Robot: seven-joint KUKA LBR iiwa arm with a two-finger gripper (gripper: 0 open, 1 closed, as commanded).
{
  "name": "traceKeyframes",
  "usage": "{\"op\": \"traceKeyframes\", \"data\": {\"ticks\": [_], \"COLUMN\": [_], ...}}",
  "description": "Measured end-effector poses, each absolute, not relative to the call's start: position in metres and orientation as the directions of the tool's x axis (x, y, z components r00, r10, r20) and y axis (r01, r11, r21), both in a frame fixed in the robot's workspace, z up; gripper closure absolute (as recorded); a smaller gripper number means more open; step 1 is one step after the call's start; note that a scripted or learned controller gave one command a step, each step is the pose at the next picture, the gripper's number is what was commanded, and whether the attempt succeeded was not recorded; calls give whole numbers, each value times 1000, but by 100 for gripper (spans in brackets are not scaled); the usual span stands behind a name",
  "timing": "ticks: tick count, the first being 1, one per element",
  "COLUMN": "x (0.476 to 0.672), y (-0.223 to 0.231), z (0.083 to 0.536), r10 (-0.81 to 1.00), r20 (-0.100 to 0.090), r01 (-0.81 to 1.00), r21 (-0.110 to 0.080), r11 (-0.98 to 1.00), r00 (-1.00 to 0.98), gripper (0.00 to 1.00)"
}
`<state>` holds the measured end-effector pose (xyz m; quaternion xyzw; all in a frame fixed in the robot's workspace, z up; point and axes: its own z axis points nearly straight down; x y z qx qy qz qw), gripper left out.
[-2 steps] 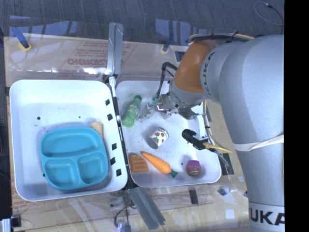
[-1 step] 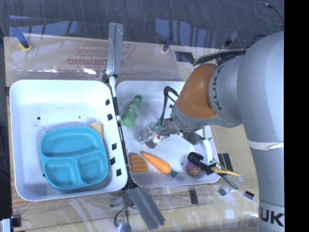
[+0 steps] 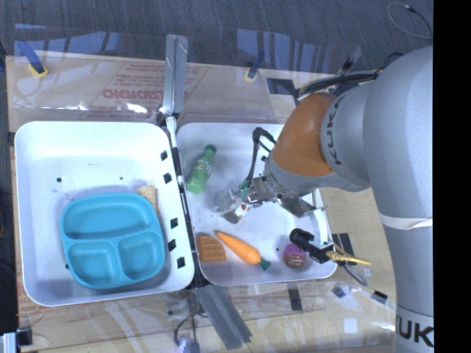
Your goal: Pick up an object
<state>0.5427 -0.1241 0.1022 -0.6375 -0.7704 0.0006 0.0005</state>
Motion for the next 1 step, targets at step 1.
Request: {"op": "traceKeyframes", "data": {"ticks": [1], "x": [550], "y": [-55], "z": [237], "r10": [1000], "r20": [0], "r01": [1000], "r21": [-2], "r11": [1], "r00": [-1], "gripper": [100]}}
